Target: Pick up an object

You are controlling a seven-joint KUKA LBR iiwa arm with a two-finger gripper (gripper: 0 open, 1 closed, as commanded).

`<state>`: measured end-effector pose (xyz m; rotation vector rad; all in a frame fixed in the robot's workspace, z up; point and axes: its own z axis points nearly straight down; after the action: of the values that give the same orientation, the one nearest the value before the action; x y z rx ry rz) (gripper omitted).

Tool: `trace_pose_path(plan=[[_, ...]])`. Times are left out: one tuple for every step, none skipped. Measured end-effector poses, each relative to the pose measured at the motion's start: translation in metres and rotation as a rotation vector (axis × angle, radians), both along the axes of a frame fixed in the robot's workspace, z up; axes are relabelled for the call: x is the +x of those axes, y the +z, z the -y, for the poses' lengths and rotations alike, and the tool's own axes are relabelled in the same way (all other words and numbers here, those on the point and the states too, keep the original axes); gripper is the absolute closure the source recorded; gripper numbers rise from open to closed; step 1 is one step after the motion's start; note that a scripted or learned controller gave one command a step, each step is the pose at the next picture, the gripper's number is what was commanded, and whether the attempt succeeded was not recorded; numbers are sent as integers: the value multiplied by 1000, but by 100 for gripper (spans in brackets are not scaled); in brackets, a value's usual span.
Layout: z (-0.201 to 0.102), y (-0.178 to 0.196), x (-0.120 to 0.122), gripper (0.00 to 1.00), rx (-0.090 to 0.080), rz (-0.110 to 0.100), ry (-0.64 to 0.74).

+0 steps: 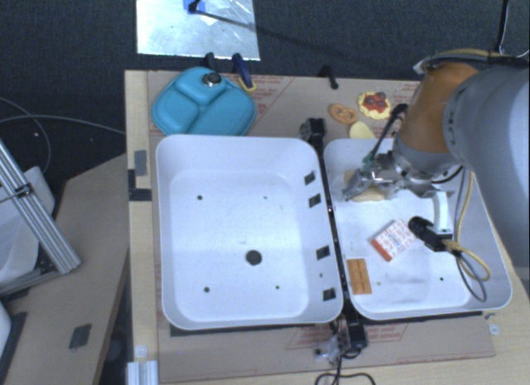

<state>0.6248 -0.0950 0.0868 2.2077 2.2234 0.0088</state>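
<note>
Where dark carpet (66, 27) surrounds it, the bench (281, 98) bears two white bins (240, 234)

Both bins (240, 156) look like smooth, slightly glossy white plastic; the bench (273, 89) underneath seems to be matt brown cardboard.

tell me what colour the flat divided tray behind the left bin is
Light blue, seen clearly in the camera view: the flat divided plastic tray.

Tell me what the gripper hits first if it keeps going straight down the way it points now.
Most likely the pale yellowish object lying right under the gripper in the right bin. Depth is hard to judge from this slanted view, so it may already touch it. Otherwise it meets the white bin floor.
</note>
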Motion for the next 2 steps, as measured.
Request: trace_pose_path(plan=[[-4, 1, -48, 0, -1, 2, -5], [-5, 0, 7, 0, 0, -1, -1]])
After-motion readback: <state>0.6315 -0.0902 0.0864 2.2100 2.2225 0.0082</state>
